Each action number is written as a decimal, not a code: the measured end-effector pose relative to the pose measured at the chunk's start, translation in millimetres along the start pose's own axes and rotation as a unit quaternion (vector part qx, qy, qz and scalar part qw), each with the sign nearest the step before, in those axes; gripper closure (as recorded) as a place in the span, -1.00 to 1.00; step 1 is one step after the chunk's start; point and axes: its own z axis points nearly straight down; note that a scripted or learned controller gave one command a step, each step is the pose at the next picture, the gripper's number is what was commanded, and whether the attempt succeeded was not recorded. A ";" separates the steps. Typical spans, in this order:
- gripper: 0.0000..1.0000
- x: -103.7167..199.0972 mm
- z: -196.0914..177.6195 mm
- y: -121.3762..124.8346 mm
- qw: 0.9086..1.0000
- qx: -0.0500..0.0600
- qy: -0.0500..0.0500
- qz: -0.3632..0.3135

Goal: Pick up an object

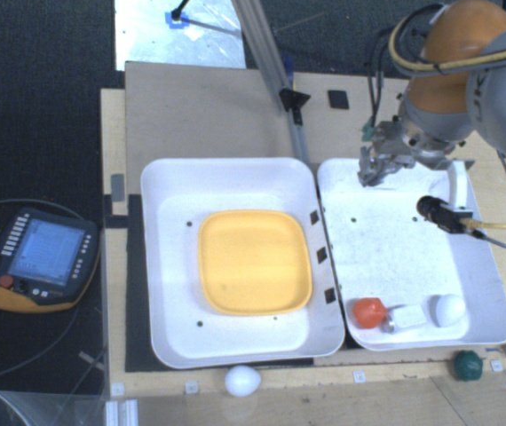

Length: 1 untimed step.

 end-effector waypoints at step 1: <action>1.00 58.6 -9.8 1.7 1.000 0.000 0.000 0.000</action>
